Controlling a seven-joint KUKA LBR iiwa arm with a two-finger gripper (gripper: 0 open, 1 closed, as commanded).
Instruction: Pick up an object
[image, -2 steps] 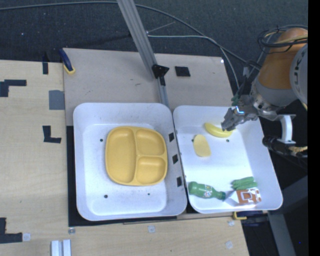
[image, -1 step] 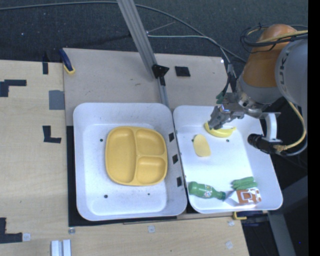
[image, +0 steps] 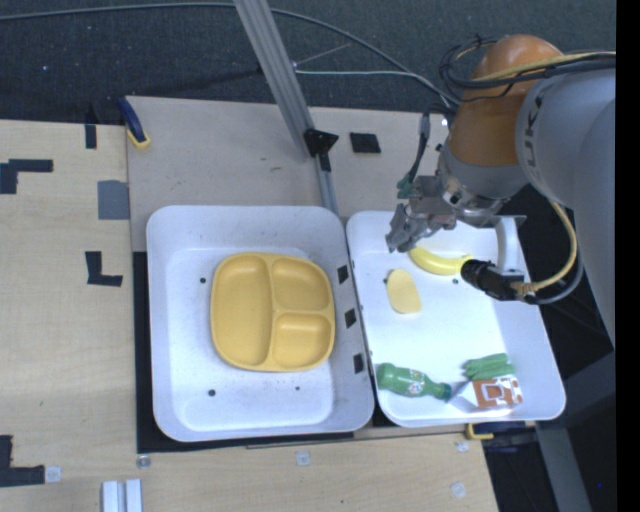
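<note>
1. Closest to the lens: green bottle (image: 410, 381) lying on its side along the near wall of the right bin (image: 520, 340), well below the gripper (image: 408, 232). Just right of it, a small orange-and-white packet (image: 495, 392) with a green bit (image: 487, 365) on top.
2. Sat up at the far end of that same bin, gripper pointing down and a touch left, near the bin's far-left corner. Looked like dark fingers with nothing between them, but honestly couldn't tell if spread or pinched, too murky.
3. Just right of and a little below the gripper: yellow banana (image: 440, 261), close beside the fingers, didn't look pinched.
4. Straight below the gripper, a short way off: pale yellow oval lump (image: 404, 292) flat on the bin floor, apart from the banana.
5. Off to the gripper's left and lower: left bin (image: 180, 300) with a yellow divided tray (image: 271, 310) lying flat in the middle.
6. Above and right of the gripper: grey arm (image: 575, 130) with the orange band (image: 495, 100), black cable (image: 560, 270) looping down beside the bin.
</note>
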